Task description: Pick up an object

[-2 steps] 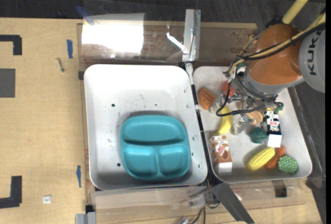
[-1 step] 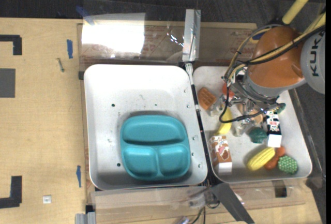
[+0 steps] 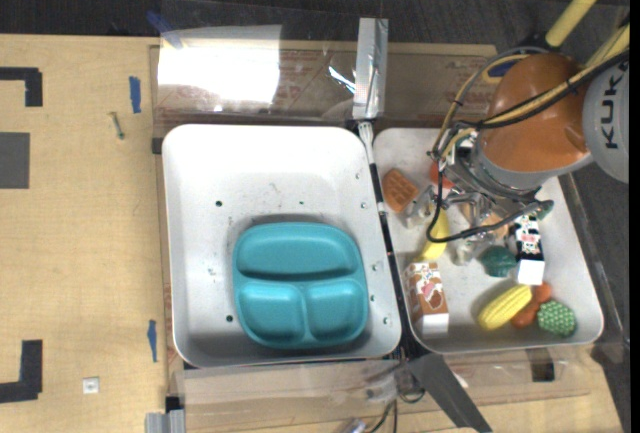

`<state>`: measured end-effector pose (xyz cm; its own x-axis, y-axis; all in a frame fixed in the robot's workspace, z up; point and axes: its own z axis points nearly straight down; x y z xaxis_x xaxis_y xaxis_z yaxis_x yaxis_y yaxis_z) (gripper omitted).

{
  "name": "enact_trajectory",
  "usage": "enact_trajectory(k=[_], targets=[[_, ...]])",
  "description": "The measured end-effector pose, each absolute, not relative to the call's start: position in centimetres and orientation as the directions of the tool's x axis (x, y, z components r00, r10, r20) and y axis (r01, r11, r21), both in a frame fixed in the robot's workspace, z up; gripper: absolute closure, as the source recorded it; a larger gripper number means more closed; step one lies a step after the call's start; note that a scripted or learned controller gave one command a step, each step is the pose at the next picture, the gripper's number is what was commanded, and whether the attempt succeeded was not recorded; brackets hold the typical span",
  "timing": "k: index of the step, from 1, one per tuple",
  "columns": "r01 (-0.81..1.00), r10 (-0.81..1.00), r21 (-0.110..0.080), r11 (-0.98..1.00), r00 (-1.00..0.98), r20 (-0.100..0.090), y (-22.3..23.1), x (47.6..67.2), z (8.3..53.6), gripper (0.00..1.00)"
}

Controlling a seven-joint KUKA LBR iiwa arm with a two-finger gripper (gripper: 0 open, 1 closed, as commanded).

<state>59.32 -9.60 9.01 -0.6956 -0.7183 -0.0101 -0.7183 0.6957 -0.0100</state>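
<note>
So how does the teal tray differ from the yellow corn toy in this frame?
The teal tray sits in the left bin; the yellow corn toy lies in the right bin. The tray is far larger, flat and split into three compartments; the corn is small and rounded, touching other toys. Both rest untouched by the gripper.

The grey arm (image 3: 605, 121) reaches in from the right, its orange band (image 3: 535, 111) sitting just above and right of the gripper (image 3: 470, 216), which points down with dark cables looped around it, the state of its jaws hidden in the wiring.
</note>
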Motion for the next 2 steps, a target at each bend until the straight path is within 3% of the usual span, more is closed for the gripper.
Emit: enact_trajectory(k=[2], targets=[[-0.897, -0.898, -0.013, 0.441, -0.441, -0.008, -10.7, 56.0, 9.0, 0.00]])
